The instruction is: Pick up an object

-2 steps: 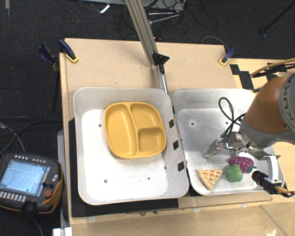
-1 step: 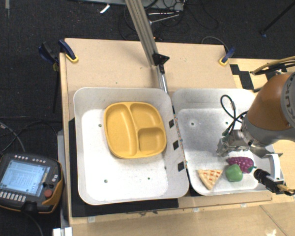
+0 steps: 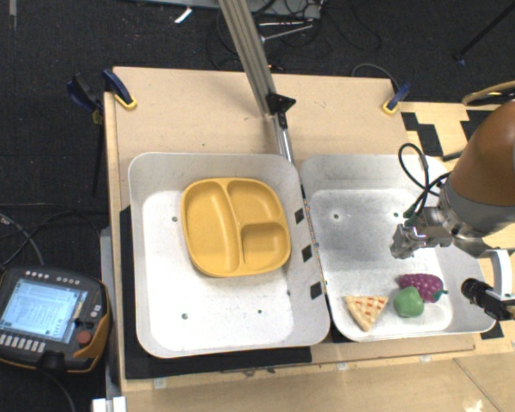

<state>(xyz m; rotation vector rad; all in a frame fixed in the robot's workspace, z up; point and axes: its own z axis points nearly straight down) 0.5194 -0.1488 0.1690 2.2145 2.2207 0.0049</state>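
Waffle wedge [image 3: 366, 309], green fruit [image 3: 408, 303] and purple grapes [image 3: 421, 285] are seen near right bin's [image 3: 352, 204] front edge; tool [image 3: 402, 244] above them, state indeterminable.

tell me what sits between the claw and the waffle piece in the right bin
Nothing: in the camera view the stretch from the claw down to the waffle piece is bare white bin floor. The purple grapes and green fruit lie off to the right.

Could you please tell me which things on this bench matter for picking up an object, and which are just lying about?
For the job:
- two-finger gripper
- purple toy grape bunch
- green round toy fruit
- tan waffle wedge
- right white bin

Lying about:
- yellow divided plastic plate
- left white bin
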